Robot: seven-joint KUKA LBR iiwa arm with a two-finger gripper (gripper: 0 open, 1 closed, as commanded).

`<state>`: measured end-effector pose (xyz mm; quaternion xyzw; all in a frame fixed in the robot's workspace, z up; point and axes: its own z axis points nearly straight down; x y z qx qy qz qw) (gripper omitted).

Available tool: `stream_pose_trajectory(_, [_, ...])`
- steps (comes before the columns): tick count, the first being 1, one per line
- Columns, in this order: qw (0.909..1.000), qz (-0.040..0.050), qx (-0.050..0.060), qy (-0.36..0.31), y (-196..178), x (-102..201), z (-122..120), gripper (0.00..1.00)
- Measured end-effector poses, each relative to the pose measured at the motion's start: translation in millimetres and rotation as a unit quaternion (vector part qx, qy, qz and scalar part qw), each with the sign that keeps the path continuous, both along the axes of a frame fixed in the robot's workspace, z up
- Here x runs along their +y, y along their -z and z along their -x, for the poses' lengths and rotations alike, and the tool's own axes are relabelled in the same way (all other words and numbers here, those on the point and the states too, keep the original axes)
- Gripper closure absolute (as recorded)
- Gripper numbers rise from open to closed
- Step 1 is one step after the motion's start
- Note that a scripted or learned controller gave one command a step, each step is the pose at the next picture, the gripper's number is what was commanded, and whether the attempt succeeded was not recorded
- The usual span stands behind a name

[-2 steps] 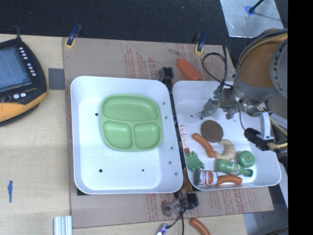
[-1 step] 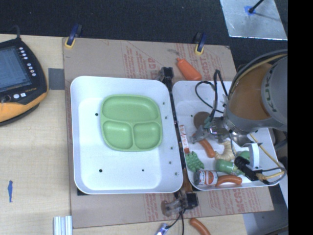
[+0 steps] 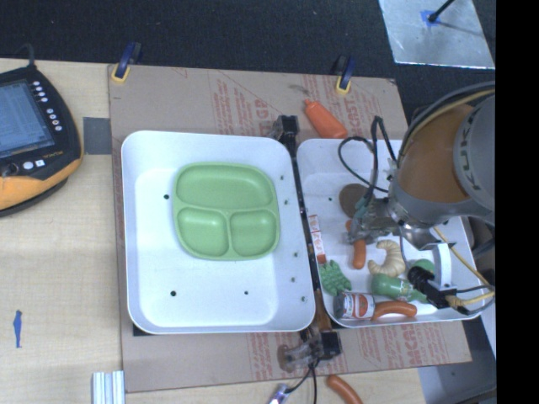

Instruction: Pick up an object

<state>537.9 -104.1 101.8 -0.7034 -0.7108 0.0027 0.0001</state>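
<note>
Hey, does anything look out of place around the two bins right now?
Yes. Two orange carrot-like toys lie outside the bins: one on the cardboard above the right bin, another at the bench's near edge below it. The other toys are inside that bin.

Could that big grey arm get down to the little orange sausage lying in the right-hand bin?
Probably yes. The gripper hangs low in the right bin, just above the small orange sausage, with nothing lying over it. The beige ginger-shaped piece crowds its right side, though.

A plate [image 3: 226,210] lies in the left bin [image 3: 147,251]; toys lie in the right bin [image 3: 324,162] beside it
</note>
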Motion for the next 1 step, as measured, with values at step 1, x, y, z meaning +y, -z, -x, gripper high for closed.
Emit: stream_pose_trajectory(1, [1.0000,-0.0020,-0.001,0.003,-90.5,46.5,7.5,1.00])
